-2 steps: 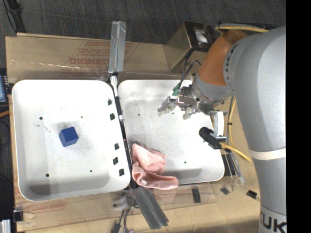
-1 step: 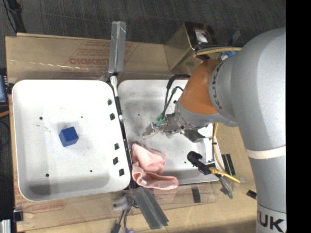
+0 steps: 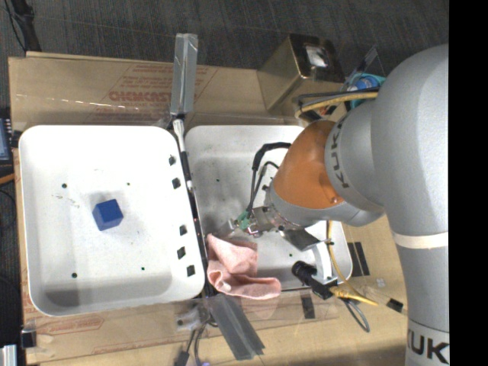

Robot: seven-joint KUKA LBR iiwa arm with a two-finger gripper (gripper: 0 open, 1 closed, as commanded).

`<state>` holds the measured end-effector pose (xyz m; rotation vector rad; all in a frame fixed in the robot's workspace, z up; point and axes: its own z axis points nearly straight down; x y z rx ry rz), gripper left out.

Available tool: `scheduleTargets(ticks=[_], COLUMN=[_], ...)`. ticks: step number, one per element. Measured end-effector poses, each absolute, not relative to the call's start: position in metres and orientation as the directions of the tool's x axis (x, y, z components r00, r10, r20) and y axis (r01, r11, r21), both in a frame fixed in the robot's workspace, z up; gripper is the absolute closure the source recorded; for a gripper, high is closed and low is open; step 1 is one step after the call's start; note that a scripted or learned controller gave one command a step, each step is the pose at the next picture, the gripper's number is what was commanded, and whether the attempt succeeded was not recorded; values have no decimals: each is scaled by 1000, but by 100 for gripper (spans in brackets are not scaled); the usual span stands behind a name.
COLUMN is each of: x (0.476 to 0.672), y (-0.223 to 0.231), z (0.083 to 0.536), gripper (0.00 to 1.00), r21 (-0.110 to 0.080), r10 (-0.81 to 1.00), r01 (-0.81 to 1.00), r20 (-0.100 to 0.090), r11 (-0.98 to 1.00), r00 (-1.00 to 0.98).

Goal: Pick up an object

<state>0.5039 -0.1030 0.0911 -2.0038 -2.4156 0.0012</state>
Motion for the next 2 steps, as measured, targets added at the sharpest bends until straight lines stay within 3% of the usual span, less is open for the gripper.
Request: scheduleTargets(ticks=[1, 2], x=[504, 504], y=[-103, -103], z=[101, 101], gripper=[100, 0], r21=[-4, -4], r10=[982, 982], r01=[982, 982], r20=[3, 2], r11=[189, 189], r00=[-189, -189])
